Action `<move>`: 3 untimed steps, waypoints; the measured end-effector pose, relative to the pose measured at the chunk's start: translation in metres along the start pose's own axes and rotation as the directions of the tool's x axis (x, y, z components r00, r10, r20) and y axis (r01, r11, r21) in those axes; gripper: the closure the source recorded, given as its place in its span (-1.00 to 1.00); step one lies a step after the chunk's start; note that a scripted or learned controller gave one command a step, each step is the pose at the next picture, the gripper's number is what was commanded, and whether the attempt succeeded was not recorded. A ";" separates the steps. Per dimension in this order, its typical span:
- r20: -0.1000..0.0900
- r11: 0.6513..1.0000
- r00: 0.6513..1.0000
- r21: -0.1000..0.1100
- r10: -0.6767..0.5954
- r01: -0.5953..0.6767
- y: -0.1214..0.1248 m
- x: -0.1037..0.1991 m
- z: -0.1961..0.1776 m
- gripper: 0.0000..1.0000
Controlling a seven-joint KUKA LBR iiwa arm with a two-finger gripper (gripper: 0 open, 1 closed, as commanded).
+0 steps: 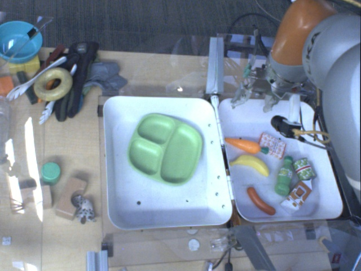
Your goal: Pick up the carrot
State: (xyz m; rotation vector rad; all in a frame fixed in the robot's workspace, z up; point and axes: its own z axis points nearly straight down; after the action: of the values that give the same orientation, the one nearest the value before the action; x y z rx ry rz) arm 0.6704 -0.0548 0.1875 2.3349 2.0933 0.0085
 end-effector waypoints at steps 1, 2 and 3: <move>-0.001 1.000 1.000 -0.010 -0.002 0.002 -0.065 -0.037 0.083 -1.00; 0.001 1.000 1.000 -0.020 -0.003 0.003 -0.061 -0.037 0.069 1.00; 0.001 1.000 1.000 -0.020 -0.003 0.003 -0.062 -0.037 0.069 -1.00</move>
State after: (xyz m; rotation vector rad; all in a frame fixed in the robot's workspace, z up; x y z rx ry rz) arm 0.6058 -0.0850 0.1176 2.3199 2.0866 0.0286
